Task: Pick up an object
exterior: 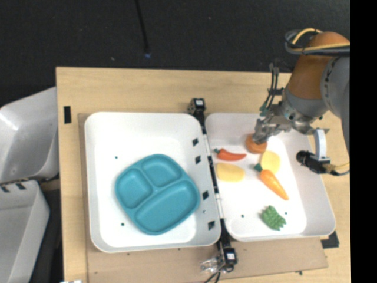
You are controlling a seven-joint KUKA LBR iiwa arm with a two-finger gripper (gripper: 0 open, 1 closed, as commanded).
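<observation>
Orange round toy fruit [255, 144] sits near the right white bin's [312, 220] far edge, directly under the end effector [263, 132]; its grip cannot be judged. Open floor lies nearer.

Even overhead light, soft shadows, slight blur overall; white bins [94, 175] bright (mild glare), backgrnd dark.

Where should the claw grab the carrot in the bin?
Probably across the carrot's thick orange middle, coming straight down from above. It lies flat and slanted, green top up-left by the yellow piece, pointed tip down-right. The sides of its lower half have bare white bin floor beside them.
</observation>
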